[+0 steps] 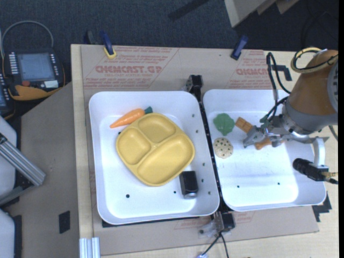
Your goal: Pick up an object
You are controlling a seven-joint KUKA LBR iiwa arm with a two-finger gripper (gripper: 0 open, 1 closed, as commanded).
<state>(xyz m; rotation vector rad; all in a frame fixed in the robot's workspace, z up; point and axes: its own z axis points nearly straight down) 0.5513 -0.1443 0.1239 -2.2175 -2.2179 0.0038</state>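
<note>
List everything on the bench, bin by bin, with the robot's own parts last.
Left bin: one, white.
Divided plate: one, yellow, left bin centre.
Toy carrot: one, orange, beside the plate's far edge.
Black block: one, left bin, near right corner.
Right bin: one, white.
Green toy: one, right bin, far left.
Speckled cookie: one, tan, below the green toy.
Orange pieces: two, by the gripper.
Gripper: one, grey, low in right bin.
Arm: one, grey and orange, right.

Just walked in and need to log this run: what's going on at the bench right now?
The arm reaches in from the right and has its gripper low in the right bin, at a small orange piece. Whether it has hold of it is unclear. A green object, another orange piece and a speckled cookie lie beside it. The left bin holds a yellow divided plate, a carrot and a black block.
</note>
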